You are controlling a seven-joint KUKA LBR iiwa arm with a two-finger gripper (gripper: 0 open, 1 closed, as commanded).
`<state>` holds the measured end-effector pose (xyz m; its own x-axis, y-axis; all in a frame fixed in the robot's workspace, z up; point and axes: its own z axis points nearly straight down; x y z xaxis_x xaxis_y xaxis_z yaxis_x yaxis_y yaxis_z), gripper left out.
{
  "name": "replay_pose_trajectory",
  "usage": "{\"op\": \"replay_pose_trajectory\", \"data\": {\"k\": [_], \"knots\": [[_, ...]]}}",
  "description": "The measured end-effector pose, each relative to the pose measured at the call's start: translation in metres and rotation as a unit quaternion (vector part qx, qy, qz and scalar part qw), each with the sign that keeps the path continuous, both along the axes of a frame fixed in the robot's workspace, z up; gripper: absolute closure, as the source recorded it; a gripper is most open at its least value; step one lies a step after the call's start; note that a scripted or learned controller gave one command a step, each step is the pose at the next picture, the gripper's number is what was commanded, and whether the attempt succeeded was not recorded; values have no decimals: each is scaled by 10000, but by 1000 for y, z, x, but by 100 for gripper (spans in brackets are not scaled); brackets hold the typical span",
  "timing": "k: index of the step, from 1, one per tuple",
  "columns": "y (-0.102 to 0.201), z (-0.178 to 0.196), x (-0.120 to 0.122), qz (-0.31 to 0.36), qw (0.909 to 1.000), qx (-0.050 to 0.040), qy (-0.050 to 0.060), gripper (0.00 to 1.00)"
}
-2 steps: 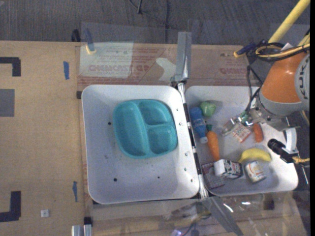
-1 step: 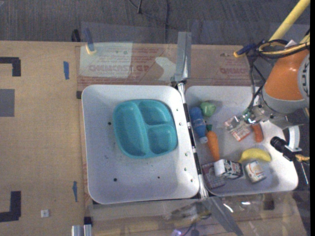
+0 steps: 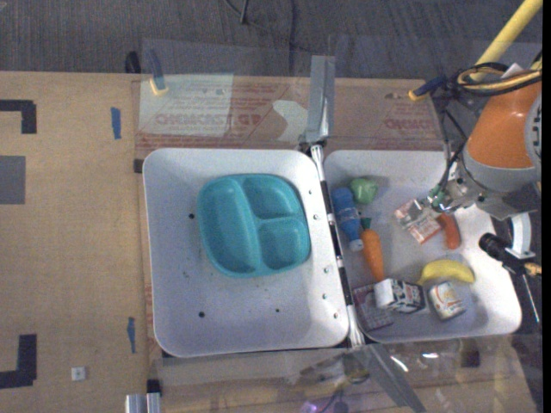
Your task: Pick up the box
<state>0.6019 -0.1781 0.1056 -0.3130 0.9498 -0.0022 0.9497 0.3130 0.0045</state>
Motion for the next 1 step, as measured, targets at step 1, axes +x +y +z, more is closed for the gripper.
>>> {"op": "replay_pose_trajectory", "data": {"k": [1], "knots": [[80,113,12,574,9984,-2,7,100]]}}
